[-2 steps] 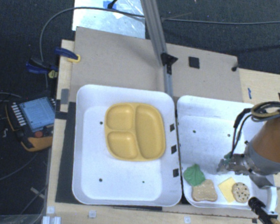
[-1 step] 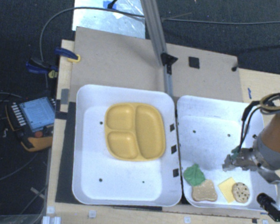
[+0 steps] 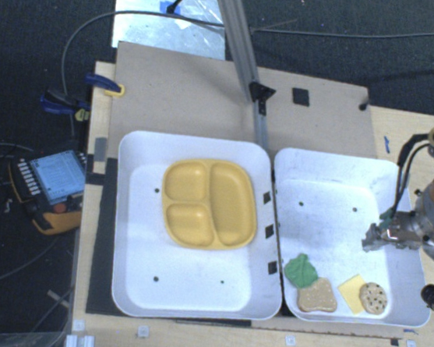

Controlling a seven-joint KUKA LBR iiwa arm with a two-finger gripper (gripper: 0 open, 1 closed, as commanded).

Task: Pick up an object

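Note:
In the right bin [image 3: 334, 175], along its near edge, lie a green leaf-shaped piece [image 3: 300, 270], a brown bread slice [image 3: 317, 298], a yellow cheese square [image 3: 352, 292] and a round cookie [image 3: 373, 298]. My gripper [image 3: 375, 237] hovers over the right side of this bin, up and right of the food pieces and apart from them. I see nothing in its grasp, and its fingers are too small and dark to read.
The left bin [image 3: 134, 276] holds a yellow three-compartment plate [image 3: 207, 204]. A grey pole [image 3: 240, 46] slants down to the seam between the bins. Off the bench at left lie a blue-screened handheld unit [image 3: 51, 180], cables and clamps [image 3: 94, 83].

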